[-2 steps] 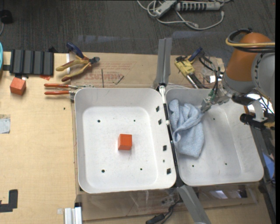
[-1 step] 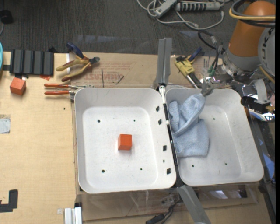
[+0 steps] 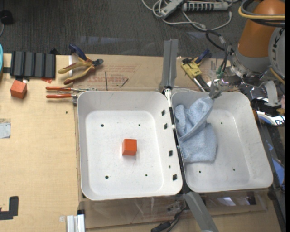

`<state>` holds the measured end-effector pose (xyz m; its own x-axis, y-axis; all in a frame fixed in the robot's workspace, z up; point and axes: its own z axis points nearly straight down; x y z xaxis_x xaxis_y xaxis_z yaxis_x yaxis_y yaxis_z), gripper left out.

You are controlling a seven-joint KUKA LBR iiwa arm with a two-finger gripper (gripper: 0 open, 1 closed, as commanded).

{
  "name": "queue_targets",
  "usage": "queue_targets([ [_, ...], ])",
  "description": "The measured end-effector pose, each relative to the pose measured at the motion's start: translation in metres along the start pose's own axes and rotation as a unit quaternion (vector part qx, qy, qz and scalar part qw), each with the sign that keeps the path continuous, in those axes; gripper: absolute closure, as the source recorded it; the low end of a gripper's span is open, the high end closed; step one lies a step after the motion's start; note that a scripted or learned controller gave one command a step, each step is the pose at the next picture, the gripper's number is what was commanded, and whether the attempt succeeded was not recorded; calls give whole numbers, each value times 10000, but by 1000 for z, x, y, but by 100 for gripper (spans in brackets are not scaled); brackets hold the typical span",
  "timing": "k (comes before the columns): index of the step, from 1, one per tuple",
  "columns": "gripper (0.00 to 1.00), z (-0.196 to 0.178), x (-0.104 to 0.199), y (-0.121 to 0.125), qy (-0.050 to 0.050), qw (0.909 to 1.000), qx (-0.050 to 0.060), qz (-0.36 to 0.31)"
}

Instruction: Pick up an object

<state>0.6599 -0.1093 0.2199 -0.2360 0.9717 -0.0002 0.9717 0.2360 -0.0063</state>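
Note:
A light blue cloth [image 3: 195, 134] lies in the left part of the right bin [image 3: 247, 149]. Its upper corner is pulled up toward the bin's far edge. There my gripper [image 3: 216, 89] is shut on that corner, with the cloth hanging from its fingers in a taut fold. The orange-banded arm [image 3: 258, 36] comes in from the upper right. An orange-red block [image 3: 129, 147] sits alone near the middle of the left bin [image 3: 90, 172], far from the gripper.
On the bench behind the bins lie yellow-handled pliers [image 3: 78, 68], red-handled pliers [image 3: 62, 93] and a yellow clamp [image 3: 194, 70]. A second orange block [image 3: 18, 89] and a black rack [image 3: 32, 64] sit far left. Cables [image 3: 190, 9] run along the back.

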Motion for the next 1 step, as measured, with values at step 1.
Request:
queue_targets([
  [1,100,-5,-1,0,1,10000,17,-6],
])
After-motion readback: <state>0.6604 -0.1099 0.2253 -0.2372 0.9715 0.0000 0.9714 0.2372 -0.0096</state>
